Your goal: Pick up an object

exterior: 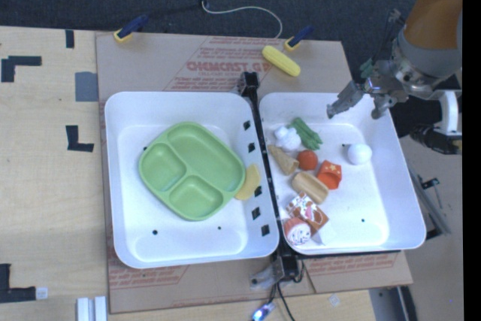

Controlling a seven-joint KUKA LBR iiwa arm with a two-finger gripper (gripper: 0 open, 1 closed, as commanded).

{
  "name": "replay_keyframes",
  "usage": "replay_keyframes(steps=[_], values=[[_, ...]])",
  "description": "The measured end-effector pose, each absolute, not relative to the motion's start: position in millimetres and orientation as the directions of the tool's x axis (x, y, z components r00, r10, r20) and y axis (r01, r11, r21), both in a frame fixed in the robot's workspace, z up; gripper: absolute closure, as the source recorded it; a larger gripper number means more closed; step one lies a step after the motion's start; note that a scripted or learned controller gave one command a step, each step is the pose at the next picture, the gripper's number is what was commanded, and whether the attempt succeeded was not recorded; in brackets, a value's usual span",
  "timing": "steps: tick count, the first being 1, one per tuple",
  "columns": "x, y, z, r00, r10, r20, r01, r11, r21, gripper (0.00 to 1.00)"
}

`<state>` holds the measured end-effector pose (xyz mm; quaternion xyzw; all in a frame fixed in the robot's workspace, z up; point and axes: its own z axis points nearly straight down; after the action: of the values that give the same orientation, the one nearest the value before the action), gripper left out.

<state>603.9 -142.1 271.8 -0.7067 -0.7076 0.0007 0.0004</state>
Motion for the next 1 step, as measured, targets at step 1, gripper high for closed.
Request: replay_keyframes(steps=[1], values=[[532.9,-130.8,139.1,0.001,1.000,0.005,1.000,0.000,-0.020,0.00]])
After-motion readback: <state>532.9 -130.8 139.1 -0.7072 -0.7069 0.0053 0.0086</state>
